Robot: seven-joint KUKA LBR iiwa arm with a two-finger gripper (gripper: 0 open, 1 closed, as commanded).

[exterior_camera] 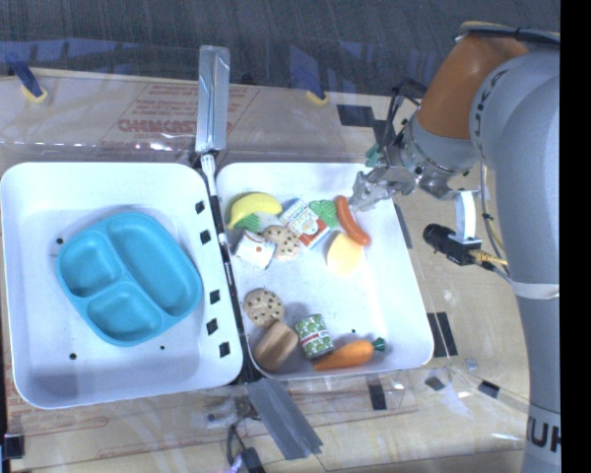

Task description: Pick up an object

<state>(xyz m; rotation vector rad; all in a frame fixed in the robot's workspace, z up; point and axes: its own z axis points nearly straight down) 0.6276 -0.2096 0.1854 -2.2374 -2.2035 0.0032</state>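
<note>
I hang over the right-hand shallow white plastic bin [399,294], my gripper [366,191] at about its one o'clock corner, just above the rim. I cannot tell from this angle how my jaws stand, and I see nothing caught in them.

The nearest candidate is the small orange-red toy sausage [352,221], just at my seven o'clock, lying slantwise. Touching it are a green toy piece [324,211] at its nine o'clock and a pale yellow rounded toy [344,254] at its six.

My worry is crowding: coming straight down, I might strike the neighbours, or pinch the sausage across its rounded side so that it rolls out. The bin wall beside me could also block one side of my grip.
</note>
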